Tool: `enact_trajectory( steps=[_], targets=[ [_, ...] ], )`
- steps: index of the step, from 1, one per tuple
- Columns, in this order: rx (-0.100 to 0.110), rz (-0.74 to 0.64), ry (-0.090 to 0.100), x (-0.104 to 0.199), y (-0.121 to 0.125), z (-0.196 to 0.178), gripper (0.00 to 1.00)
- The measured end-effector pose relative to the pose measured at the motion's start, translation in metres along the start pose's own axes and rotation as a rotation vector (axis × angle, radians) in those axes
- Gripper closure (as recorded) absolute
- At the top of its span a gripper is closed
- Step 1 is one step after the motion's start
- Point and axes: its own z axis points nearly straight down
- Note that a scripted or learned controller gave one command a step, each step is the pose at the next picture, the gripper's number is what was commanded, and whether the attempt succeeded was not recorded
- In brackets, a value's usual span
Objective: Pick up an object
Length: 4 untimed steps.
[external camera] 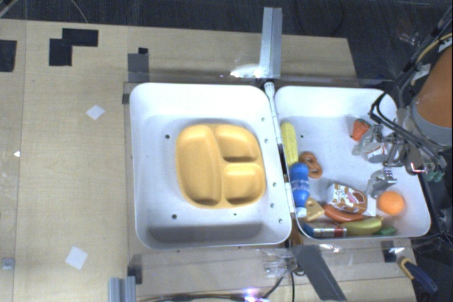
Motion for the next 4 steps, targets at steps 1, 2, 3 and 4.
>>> enact_trajectory(
  steps=[1,2,3,4],
  targets=[
    [0.001,0.032,0.0,0.016,-0.05,0.006,0.0],
    [0.003,0.021,-0.009,0.012,-0.047,-0.006,1.0],
    [0.002,0.021,-0.009,0.012,-0.047,-0.006,0.0],
    [0.0,-0.179,0.0,0.024,-0.052,0.03,0.0]
  ],
)
